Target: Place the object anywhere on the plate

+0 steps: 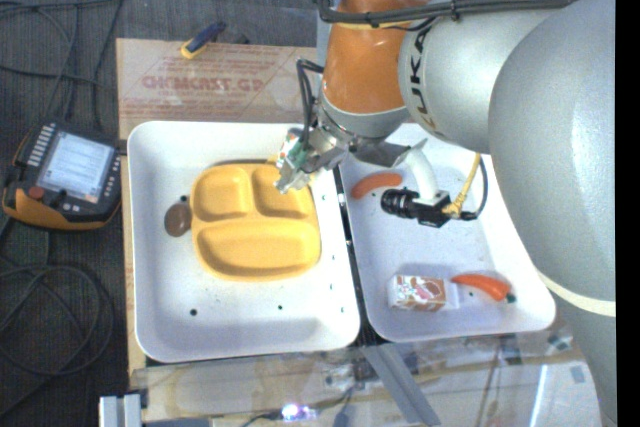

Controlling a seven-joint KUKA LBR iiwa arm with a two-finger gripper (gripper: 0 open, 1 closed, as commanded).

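Camera view, overhead and slanted. Two shallow white bins lie side by side on the bench: the left bin (150, 315) and the right bin (520, 310). In the left bin rests the yellow plate (255, 220), a tray of three compartments; just beside its left edge lies a small brown disc (177, 219). My arm (480, 95) enters from the right, its orange band above the wrist. My claw (294, 165) hangs over the plate's upper right compartment, near the wall dividing the bins. A small greenish-white object (293, 152) shows at its tips; whether my claw grips it, and how wide it stands, I cannot tell. In the right bin lie an orange-red piece (375, 183) near the top left, a printed packet (419, 292), and a carrot-like piece (484, 286) just beside the packet.
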